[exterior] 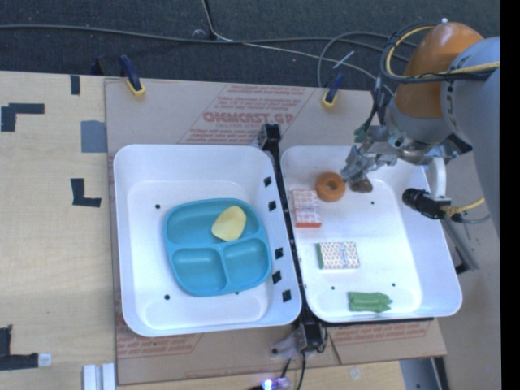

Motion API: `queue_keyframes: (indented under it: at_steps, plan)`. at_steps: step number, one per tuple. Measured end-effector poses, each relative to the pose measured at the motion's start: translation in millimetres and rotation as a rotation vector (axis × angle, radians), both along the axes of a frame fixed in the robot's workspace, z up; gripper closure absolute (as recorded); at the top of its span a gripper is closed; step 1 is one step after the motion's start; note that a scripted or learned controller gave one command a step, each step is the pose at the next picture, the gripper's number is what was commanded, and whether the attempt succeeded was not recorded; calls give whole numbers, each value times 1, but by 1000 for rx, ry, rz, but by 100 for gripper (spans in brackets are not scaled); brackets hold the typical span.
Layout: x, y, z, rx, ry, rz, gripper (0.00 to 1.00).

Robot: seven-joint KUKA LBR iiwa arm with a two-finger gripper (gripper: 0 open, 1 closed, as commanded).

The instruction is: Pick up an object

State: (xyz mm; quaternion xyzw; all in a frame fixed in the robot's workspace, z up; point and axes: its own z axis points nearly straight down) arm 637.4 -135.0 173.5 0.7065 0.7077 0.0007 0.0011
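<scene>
near the far edge of the right bin (pixel 422 242), tool (pixel 357 175) hovers just beside the brown ring (pixel 330 187), jaw state can't tell; approach step, next needs centring over ring then descend.

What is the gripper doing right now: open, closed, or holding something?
Gripper: low in the right bin, beside the brown ring; open or closed cannot be told.

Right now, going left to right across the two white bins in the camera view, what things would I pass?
Blue divided plate → yellow piece lying on it → small red-and-white box → brown donut → gripper beside the donut.
</scene>
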Motion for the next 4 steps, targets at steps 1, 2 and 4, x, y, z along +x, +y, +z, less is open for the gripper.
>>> queue_keyframes:
  at_steps: [1,2,4]
  plan:
    - [1,1,34,0,0,0,100]
    - [-13,59,32,1,5,3,100]
    - [-61,169,26,1,7,3,100]
